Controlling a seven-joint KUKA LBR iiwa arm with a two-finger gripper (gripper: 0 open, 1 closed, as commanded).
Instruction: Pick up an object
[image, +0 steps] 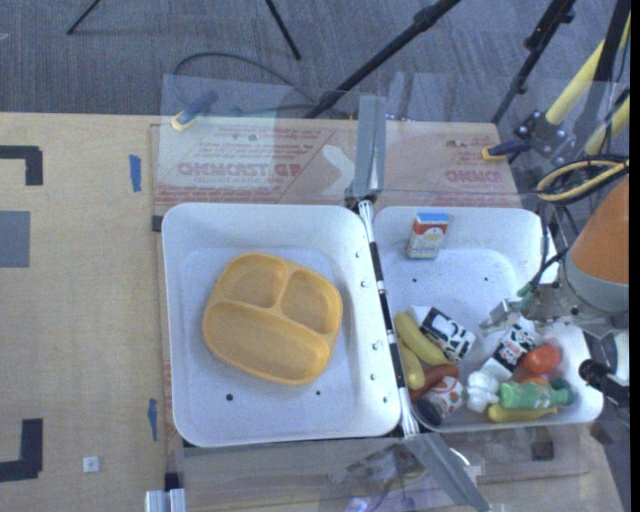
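Hovering over the right bin (470, 270), the fingers (512, 312) — spread apart — grip nothing.

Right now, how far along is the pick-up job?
Nothing looks picked yet. The yellow divided plate lies alone in the left bin; the small carton, banana and other toys lie in the right bin. The hand is low over the toy pile, nothing visibly gripped. Grasping and lifting remain.
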